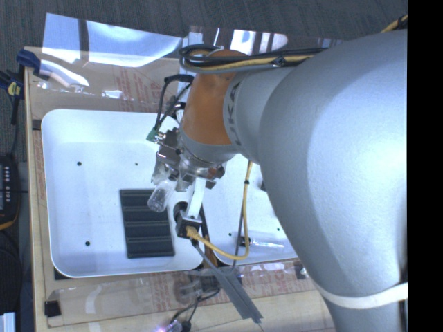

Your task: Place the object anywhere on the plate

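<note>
Plate [147, 223], dark and ribbed, lies flat in the left bin [76, 185], close to the bin's front edge and right side. Just over the plate's upper right corner sits the gripper [160, 198]. How far it is open, or if it holds anything, I cannot tell.

Dark grey carpet floor [138, 5]

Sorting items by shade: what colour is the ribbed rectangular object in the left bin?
Black or very dark grey, ribbed object, seen in the camera view.
</note>
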Tool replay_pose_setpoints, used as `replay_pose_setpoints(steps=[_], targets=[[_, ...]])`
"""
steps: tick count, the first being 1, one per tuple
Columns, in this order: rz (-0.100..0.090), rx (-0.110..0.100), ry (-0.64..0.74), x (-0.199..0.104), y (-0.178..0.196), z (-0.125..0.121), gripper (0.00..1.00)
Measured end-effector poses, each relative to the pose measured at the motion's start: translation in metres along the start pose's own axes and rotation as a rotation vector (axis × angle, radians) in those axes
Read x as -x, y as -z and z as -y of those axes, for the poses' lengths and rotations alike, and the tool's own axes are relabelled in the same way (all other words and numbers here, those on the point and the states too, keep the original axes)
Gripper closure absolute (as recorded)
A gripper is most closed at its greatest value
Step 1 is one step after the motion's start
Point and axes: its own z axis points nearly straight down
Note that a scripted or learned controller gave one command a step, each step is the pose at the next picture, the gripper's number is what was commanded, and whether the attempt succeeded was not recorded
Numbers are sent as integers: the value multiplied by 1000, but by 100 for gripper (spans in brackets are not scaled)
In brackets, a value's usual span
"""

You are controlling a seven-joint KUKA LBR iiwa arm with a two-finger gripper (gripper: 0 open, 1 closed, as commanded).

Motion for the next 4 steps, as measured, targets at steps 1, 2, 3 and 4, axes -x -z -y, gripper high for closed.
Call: replay_pose_setpoints(steps=[1,2,3,4], targets=[[-1,0,-138,87,-1,30,100],[-1,6,122,58,26,41,100],[1,2,102,-62,3,96,100],[1,3,101,-62,3,96,0]])
